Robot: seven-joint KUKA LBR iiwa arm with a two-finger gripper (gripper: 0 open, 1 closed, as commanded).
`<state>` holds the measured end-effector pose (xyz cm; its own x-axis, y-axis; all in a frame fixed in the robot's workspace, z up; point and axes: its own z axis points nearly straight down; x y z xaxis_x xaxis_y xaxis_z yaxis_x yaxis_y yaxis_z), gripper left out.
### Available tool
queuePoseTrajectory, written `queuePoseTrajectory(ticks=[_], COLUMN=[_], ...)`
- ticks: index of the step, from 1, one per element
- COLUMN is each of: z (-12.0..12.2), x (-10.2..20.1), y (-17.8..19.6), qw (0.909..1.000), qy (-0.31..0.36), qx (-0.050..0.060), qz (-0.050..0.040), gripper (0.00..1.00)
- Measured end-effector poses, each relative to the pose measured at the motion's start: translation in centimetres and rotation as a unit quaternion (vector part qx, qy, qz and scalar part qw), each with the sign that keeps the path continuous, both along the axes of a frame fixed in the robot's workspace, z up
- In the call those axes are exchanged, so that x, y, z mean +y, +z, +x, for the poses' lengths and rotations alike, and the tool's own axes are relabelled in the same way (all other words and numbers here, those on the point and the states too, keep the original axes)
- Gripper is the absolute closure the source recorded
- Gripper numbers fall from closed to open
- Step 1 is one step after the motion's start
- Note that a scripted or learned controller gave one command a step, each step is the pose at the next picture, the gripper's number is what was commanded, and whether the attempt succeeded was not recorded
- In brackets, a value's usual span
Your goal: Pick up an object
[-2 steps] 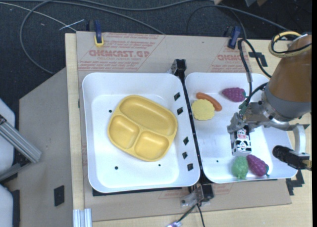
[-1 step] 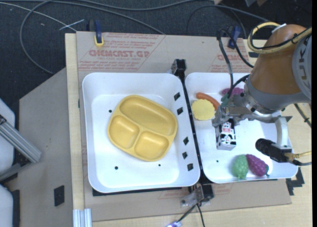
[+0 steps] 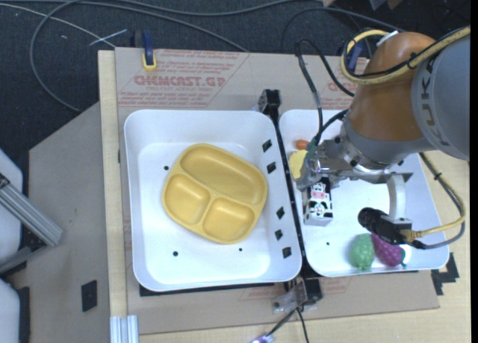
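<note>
The gripper (image 3: 317, 178) reaches down into the right bin (image 3: 426, 199), near its left wall. How wide it stands, I cannot tell, because the grey and orange arm (image 3: 399, 87) covers most of it from above. Directly under it stands a small carton (image 3: 319, 204), white with black cow-like patches, box-shaped, touching or almost touching the gripper. Whether it is really held cannot be judged. Just beside the gripper, at its left, lies a pale yellow rounded object (image 3: 298, 162), and a small orange piece (image 3: 300, 143) is near it. Toward the front of the same bin lie a green bumpy toy (image 3: 362, 251) and a purple knobby one (image 3: 388, 252), touching each other. The left bin (image 3: 146, 207) bears a yellow plastic plate (image 3: 215, 193) with three compartments, smooth and glossy.
</note>
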<state>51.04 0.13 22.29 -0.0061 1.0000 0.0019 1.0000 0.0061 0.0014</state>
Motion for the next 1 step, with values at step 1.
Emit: queuePoseTrajectory(ticks=[1], z=[1.1], x=[5.19], y=[-0.95], qw=[1.0], qy=[0.0], qx=[0.001], qz=[0.0001], gripper=[1.0])
